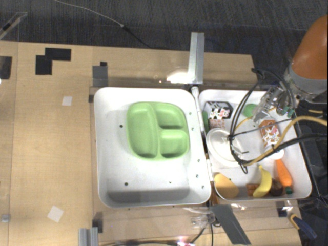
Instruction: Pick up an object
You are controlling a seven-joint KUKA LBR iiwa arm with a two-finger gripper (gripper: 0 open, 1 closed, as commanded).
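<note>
Two white bins [110, 188] flank the claw [270, 102], poised above a snack packet [270, 134], its grip state unclear.

I see a pale wooden bench [46, 152] on dark grey carpet [154, 9], black patches [51, 59] far left of my fingers, glare [177, 77] nearer.
</note>
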